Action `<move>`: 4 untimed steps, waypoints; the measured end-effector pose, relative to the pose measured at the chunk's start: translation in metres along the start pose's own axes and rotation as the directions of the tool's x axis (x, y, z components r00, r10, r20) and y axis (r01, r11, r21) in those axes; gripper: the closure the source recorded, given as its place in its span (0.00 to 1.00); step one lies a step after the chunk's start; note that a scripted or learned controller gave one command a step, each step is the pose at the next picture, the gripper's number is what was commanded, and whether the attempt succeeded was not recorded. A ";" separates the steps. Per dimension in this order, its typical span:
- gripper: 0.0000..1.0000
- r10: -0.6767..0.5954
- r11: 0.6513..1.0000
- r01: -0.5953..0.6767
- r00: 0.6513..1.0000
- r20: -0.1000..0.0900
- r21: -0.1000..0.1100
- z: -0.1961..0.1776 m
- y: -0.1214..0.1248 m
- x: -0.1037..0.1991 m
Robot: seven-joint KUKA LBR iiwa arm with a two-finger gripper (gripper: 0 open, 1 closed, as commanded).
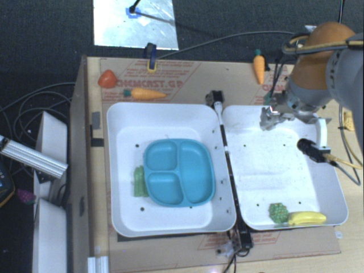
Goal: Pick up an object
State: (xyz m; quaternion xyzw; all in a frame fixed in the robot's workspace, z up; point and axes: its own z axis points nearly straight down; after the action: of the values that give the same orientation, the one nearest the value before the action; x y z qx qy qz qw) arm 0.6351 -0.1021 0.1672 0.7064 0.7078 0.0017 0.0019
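I am hovering the pincer [272,120], grip unreadable to me, over the right bin's [335,181] far corner, well apart from the broccoli [278,212] and banana [307,218] lying together at its near edge.

The grey arm [335,67] reaches in from the right, gripper [272,118] pointing down.

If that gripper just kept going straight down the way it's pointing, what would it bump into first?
Most likely the bare white floor of the right bin. The gripper hangs over its upper left part; the broccoli and banana lie well away, though depth is hard to judge.
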 end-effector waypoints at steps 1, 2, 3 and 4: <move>0.00 0.000 1.000 0.000 1.000 0.000 0.000 0.000 0.000 0.000; 0.00 0.001 1.000 -0.001 1.000 0.000 0.006 0.082 0.005 -0.016; 1.00 0.000 1.000 0.000 1.000 0.001 0.001 0.070 0.007 -0.016; 1.00 0.001 1.000 -0.001 1.000 0.003 -0.002 -0.025 -0.002 -0.051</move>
State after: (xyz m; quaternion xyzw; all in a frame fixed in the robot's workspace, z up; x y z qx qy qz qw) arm 0.6329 -0.1527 0.1924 0.7065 0.7077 0.0013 0.0035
